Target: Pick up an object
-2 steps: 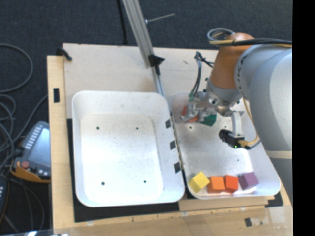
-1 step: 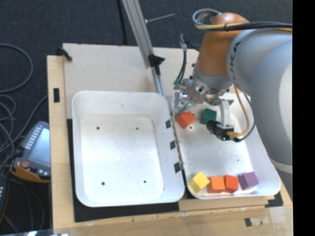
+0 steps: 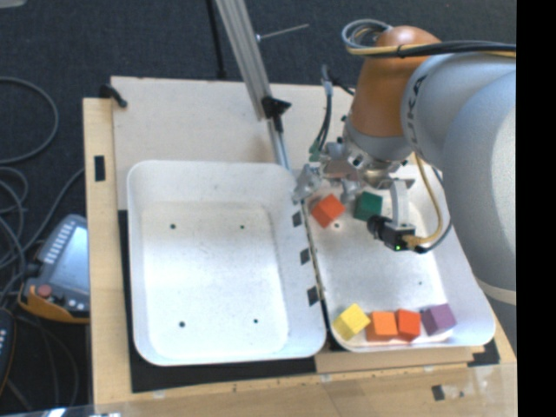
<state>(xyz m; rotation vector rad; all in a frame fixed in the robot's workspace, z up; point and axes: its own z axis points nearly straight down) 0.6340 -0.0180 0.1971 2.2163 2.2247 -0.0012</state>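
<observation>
Nearest, along the right white plastic bin's (image 3: 473,307) front edge: a yellow cube (image 3: 353,320), two orange blocks (image 3: 396,324), a purple block (image 3: 437,318). Further back, a red-orange cube (image 3: 327,210) and green cube (image 3: 368,205) sit right under the gripper (image 3: 343,183); can't tell its grip.

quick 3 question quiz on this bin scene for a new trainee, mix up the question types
1. True or false: the four blocks along the near wall of the right bin are all the same colour.
2. Which block lies nearest the pincer? A) purple block B) red-orange block C) yellow block
3. Fill in: the green block lies in the ____ bin.

Key
1. False: yellow block, two orange blocks, purple block.
2. B, the red-orange block.
3. Right.
</observation>
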